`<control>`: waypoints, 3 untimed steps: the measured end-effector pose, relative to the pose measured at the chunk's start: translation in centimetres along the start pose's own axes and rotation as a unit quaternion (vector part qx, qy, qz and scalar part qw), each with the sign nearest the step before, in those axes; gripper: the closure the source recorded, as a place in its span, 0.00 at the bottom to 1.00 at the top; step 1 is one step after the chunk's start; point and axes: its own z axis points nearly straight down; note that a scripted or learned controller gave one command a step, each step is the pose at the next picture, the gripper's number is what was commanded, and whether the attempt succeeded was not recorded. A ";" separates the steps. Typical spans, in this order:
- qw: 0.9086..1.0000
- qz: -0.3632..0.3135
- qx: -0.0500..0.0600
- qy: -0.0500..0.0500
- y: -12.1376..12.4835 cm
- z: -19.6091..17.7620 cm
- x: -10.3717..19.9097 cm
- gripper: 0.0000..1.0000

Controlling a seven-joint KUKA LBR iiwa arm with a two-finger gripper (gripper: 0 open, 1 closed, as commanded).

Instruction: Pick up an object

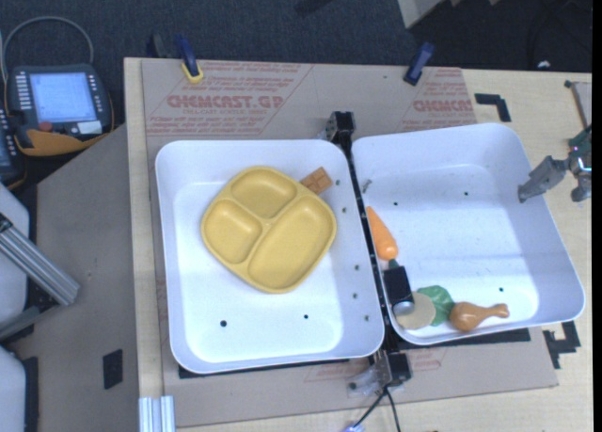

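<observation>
Camera view: tool (555,176) hovers over right bin's (470,152) edge, holding nothing.

Bench (282,91): flat top covered in brown printed cardboard sheet, reddish lettering along the far edge. Directly on it: two shallow white bins, touching side by side — left bin (188,261) and right bin (489,152). Blue clamps at the far edge: one left (188,58), one right (419,63).
</observation>
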 end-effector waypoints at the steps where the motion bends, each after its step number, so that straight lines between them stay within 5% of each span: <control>1: 1.000 0.000 0.003 0.001 0.9 5.7 0.2 0.00; 3: 1.000 -0.001 0.002 0.003 0.4 16.8 0.9 0.00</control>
